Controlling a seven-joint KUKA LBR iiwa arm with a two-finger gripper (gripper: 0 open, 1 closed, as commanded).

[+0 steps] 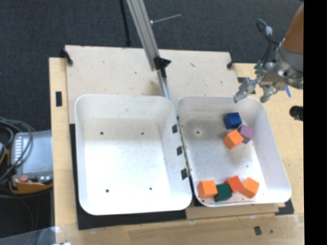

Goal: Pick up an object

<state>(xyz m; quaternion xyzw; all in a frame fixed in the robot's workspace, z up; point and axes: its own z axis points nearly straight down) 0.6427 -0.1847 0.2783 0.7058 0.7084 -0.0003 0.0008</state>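
While my arm (294, 34) reaches in from the right, my gripper (253, 92) hangs above the far right corner of the right bin (271, 137), its two fingers spread apart with nothing between them. One finger (241, 93) points down toward the bin's back rim and the other sits just to its right; neither touches a block.

The two white bins lie side by side on a pale wooden bench (148, 68), and the left bin (92, 152) has only dark specks on its floor. A slanted metal rail (143, 27) comes down from the top to the gap between the bins. Dark carpet (61, 14) surrounds the bench, and a grey handheld box with cables (28, 160) rests at the left edge.

I count seven blocks, all in the right bin. Near the back, close under my gripper, are one blue block (232, 120), one purple block (246, 133) and one orange block (233, 139), bunched together. Along the front wall sit three more orange blocks (207, 189), (234, 184), (250, 187) and one dark green block (223, 192), packed in a row.
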